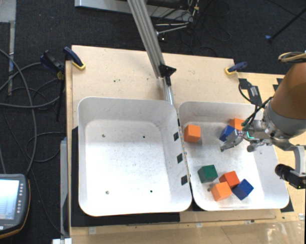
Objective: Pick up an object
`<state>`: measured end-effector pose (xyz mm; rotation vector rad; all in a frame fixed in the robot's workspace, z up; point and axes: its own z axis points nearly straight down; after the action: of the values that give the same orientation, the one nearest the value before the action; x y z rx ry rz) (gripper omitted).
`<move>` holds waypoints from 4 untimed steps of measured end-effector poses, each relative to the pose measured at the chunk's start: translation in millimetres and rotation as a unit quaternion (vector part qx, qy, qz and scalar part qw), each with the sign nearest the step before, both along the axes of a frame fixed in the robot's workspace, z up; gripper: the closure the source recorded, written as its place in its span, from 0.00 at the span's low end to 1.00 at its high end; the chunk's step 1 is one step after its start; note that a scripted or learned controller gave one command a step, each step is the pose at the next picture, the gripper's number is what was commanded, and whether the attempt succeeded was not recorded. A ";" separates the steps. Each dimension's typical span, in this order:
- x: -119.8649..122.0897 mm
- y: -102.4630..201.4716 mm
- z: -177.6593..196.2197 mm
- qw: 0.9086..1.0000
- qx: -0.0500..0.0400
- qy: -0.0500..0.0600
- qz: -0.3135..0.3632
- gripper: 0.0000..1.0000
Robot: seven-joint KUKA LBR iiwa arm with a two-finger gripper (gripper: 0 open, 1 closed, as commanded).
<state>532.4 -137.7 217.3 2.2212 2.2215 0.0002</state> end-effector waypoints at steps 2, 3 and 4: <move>-8.5 3.6 -93.8 1.000 0.002 -0.002 -0.001 0.00; -7.8 4.0 -122.7 1.000 0.000 0.000 0.000 0.00; -7.3 4.0 -111.6 1.000 0.000 -0.002 0.000 1.00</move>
<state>525.1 -133.7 105.6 2.2196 2.2193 0.0032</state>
